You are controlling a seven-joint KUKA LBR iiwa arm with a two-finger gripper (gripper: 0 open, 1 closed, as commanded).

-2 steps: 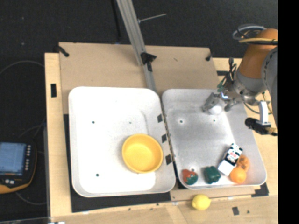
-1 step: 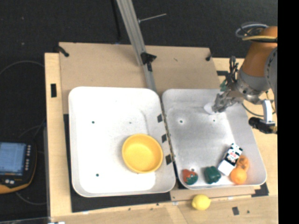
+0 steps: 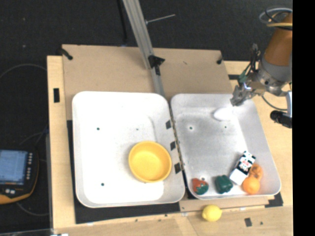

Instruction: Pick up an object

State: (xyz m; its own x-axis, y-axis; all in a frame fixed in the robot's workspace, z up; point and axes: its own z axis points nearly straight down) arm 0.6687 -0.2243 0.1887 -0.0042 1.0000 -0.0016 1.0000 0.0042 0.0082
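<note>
Gripper [image 3: 238, 98] above right bin's [image 3: 206, 132] far corner, state unclear. Best moved toward near-edge cluster, dropped squarely over orange [image 3: 251, 186], then closed.

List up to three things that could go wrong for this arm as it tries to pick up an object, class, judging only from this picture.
1. The hand sits at the right bin's far edge, away from the objects, so a descent here would likely close on nothing.
2. The orange fruit, the black-and-white box and the green object crowd one near corner; the bin wall may block the hand.
3. The lemon lies outside the bins.
</note>
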